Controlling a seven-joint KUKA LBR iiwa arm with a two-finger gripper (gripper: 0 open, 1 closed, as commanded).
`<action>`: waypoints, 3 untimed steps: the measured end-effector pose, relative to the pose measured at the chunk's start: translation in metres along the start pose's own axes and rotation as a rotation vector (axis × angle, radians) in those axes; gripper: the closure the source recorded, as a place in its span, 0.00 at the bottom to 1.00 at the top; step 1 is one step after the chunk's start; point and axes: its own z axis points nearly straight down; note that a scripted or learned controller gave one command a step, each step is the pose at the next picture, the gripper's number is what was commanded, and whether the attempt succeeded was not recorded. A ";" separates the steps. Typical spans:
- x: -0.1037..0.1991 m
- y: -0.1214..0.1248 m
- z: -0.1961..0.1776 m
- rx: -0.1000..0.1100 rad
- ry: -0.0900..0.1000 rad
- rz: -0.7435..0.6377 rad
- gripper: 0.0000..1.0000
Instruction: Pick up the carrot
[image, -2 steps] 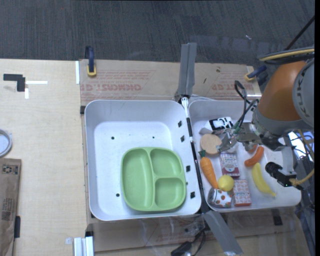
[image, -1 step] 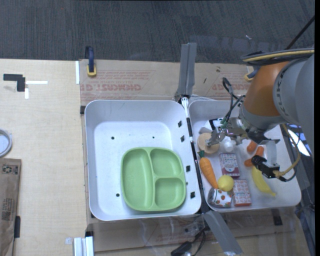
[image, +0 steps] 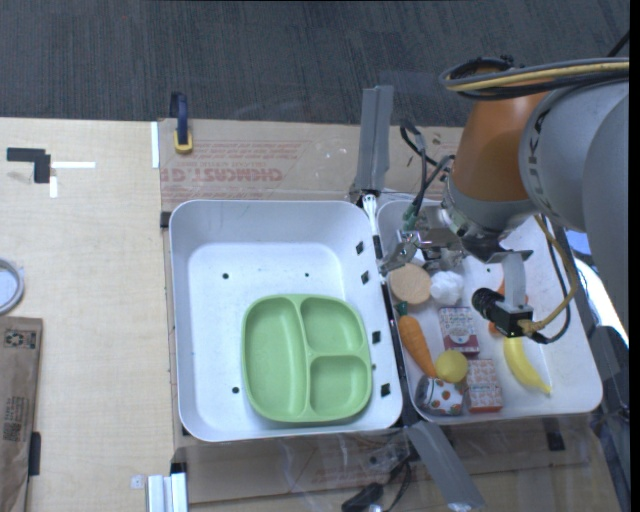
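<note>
The carrot (image: 416, 344) is orange with a small green top. It lies along the left wall of the right bin (image: 578, 398), pointing toward the front. My gripper (image: 407, 248) hangs over the back left part of that bin, above a round beige item (image: 410, 286) and behind the carrot. Nothing visibly sits in the gripper, and the carrot is apart from it.
The left bin (image: 200, 300) holds a green divided plate (image: 305, 357). Around the carrot sit a white lump (image: 446, 288), a yellow lemon (image: 452, 366), red boxes (image: 459, 328), a banana (image: 525, 365) and a small can (image: 444, 399). The arm (image: 510, 150) covers the right bin's back.
</note>
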 end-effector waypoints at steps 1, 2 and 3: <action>0.069 0.008 0.000 0.000 -0.001 -0.173 0.00; 0.068 0.008 -0.008 0.002 -0.003 -0.174 1.00; 0.039 -0.059 -0.015 0.002 0.000 -0.160 1.00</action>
